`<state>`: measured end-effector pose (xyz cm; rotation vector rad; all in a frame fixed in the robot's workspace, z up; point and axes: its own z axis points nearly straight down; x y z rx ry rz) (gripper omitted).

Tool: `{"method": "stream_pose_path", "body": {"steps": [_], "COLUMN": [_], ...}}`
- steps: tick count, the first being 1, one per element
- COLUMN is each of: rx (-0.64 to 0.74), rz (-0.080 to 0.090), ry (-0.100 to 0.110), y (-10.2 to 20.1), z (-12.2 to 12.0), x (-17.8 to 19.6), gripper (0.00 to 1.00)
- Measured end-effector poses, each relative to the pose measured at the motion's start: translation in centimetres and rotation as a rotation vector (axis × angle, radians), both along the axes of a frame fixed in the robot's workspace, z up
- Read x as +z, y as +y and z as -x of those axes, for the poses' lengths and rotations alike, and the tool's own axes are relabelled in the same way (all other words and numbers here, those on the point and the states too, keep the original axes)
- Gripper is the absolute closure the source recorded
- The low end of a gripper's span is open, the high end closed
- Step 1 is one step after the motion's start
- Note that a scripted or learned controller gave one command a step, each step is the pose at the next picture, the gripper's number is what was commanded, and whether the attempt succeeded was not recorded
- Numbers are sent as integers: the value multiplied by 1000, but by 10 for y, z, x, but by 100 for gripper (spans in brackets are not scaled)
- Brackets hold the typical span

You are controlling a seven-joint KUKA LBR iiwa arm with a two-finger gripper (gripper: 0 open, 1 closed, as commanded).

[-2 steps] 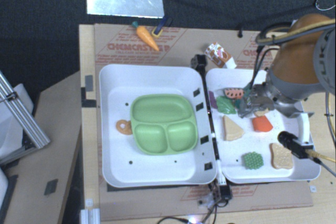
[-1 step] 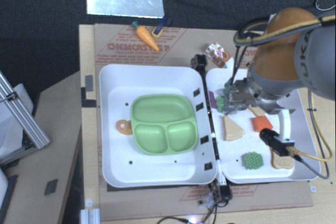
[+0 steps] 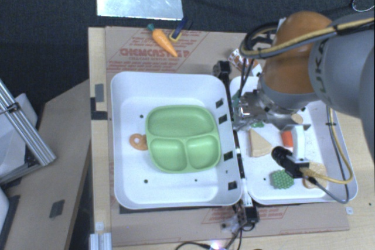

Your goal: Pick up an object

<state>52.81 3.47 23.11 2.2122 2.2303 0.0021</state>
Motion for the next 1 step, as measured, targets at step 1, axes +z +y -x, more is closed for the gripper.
{"method": "stream_pose_path", "body": {"steps": [1], "rx": [-7], "rz": [1], "ry": [1], "y": [-5], "z": [-3], "x": [-17], "gripper": [100]}}
